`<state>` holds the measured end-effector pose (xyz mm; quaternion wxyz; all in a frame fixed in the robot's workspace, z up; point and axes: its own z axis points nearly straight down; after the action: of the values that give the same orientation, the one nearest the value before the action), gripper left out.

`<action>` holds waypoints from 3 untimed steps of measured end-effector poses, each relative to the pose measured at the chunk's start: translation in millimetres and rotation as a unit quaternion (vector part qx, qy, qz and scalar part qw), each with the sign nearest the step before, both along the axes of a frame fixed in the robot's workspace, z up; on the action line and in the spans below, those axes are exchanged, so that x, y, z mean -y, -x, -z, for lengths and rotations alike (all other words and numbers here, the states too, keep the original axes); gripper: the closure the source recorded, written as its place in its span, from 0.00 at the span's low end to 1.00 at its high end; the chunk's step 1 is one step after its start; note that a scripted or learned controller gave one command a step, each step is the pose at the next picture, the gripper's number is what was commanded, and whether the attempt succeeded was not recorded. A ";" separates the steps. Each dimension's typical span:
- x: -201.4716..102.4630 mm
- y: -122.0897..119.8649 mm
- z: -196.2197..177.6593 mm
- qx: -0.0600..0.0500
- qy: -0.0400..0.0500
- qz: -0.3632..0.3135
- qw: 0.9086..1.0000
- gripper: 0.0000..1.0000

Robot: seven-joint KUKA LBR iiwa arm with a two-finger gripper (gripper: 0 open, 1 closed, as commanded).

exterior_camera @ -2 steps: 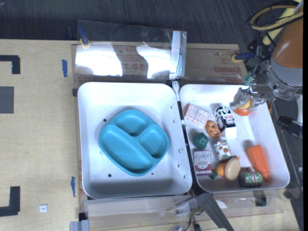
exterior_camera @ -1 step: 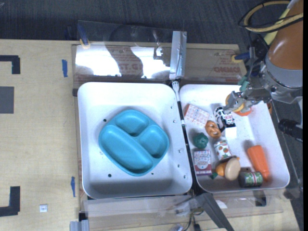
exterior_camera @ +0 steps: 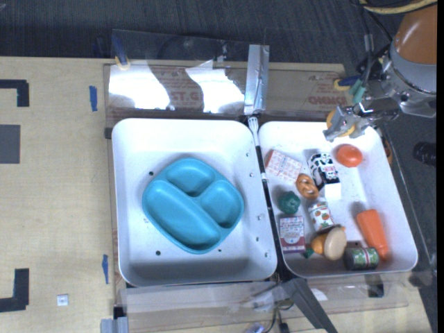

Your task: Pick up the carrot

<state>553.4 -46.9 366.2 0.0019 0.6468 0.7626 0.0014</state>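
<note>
One carrot [exterior_camera: 372, 230] lay at the right bin's [exterior_camera: 399, 186] near right side, far from the gripper [exterior_camera: 345, 123] up at the back; whether it was open, I could not tell. It might have grabbed the orange ball [exterior_camera: 349, 155] or the green can [exterior_camera: 362, 257] by mistake; both sat close.

Glossy blue plastic tray [exterior_camera: 193, 203], smooth white plastic bins [exterior_camera: 132, 186], matt wooden bench [exterior_camera: 48, 186].

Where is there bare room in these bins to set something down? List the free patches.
Left bin: bare white floor rings the blue divided tray, widest along the far wall. Right bin: an open strip between the carrot and the central toys, below the orange ball. Crowded: the column from the pretzel down to the green can.
</note>
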 end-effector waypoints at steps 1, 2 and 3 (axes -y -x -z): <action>-84.8 -0.8 75.2 -0.006 -0.001 -0.040 0.999 1.00; 5.7 -13.4 -1.0 0.001 0.001 0.055 0.998 1.00; 4.3 -13.3 0.7 -0.001 0.000 0.054 0.999 0.00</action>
<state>566.6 -51.2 365.6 0.0015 0.6871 0.7265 0.0003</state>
